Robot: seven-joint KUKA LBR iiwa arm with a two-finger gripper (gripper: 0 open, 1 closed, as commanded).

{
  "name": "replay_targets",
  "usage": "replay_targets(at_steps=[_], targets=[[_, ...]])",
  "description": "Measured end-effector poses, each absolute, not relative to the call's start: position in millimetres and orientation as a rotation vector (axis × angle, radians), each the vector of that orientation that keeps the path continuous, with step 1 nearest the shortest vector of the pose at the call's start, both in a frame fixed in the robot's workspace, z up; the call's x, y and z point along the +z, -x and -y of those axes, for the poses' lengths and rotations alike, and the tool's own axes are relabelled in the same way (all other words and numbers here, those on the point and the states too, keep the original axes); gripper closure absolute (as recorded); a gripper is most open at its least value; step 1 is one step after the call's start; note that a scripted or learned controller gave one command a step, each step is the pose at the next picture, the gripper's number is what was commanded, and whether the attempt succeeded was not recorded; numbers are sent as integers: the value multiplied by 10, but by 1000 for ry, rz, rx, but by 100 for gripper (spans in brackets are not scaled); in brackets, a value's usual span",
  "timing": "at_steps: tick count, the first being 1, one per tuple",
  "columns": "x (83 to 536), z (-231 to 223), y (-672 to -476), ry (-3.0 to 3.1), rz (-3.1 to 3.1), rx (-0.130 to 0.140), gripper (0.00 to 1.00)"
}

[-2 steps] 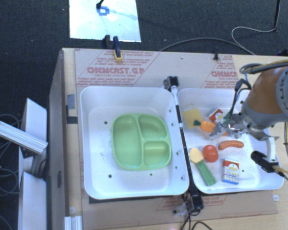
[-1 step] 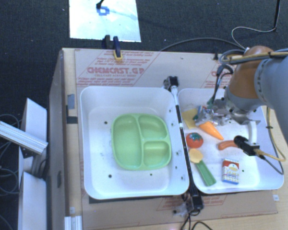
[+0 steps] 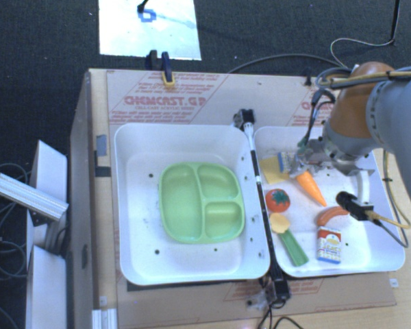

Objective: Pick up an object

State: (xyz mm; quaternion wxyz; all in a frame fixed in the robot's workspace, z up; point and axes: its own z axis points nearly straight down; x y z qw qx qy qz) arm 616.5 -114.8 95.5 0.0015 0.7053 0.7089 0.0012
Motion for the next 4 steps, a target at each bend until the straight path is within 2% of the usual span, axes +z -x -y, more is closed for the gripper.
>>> replay_targets(at_steps=[1, 2, 3, 4], targets=[[1850, 808, -5554, -2216, -2224, 3, 100], [2245, 936, -5673, -2215, -2225, 2, 100], [2220, 742, -5948, -2215, -2226, 3, 100], [2526, 492, -5502, -2214, -2228, 3, 100]])
